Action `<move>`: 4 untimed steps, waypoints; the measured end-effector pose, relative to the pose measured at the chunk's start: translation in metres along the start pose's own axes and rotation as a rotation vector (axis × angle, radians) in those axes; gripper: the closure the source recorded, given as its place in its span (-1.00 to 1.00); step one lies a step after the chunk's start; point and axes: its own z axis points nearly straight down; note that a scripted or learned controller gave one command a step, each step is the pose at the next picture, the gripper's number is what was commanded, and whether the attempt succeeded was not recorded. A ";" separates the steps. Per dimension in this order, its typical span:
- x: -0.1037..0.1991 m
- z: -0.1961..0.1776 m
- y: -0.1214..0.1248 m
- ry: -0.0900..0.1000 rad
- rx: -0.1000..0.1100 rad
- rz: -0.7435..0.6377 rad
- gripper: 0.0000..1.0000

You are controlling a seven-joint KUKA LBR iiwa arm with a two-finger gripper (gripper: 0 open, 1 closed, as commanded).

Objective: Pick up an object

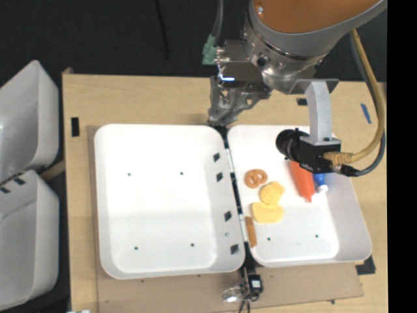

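The right bin (326,243) holds several small objects: a brown pretzel-shaped piece (256,178), a round yellow piece (272,192), a pale yellow lump (268,213), a red-orange stick (303,182) with a small blue item (322,186) beside it, and a thin brown stick (250,231) against the bin's left wall. My gripper (221,114) hangs from the grey and orange wrist over the far end of the seam between the two bins. It is well behind the objects, with nothing seen in it.
The left bin (156,194) lies beside the right one, with small black clips (229,175) along the shared rim. A black device on a grey bracket (306,149) juts from the arm over the right bin's far side, trailing a tan cable (374,142). White housings (26,175) stand at the left.
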 end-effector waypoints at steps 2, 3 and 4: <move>0.046 -0.011 0.005 0.003 0.003 0.010 1.00; 0.061 -0.011 0.015 0.003 0.003 0.013 1.00; 0.060 0.119 0.029 -0.004 0.019 0.017 1.00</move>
